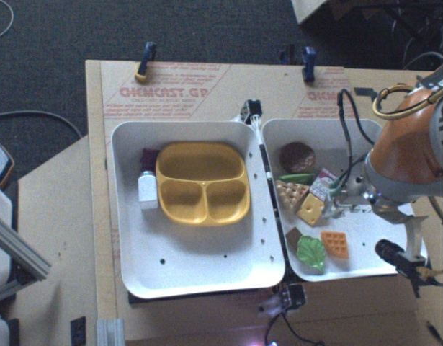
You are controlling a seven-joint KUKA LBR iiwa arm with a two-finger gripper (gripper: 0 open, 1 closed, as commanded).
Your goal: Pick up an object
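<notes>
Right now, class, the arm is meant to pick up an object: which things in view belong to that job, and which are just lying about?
Belongs to the job:
gripper
cheese wedge
orange waffle
green leaf
brown round item
right bin

Just lying about:
yellow divided tray
small white bottle
left bin
blue clamps

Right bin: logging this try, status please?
Gripper low in right bin, beside cheese wedge. Grip unconfirmed. Waffle, green leaf, brown cookie close around. Yellow tray in left bin.
</notes>
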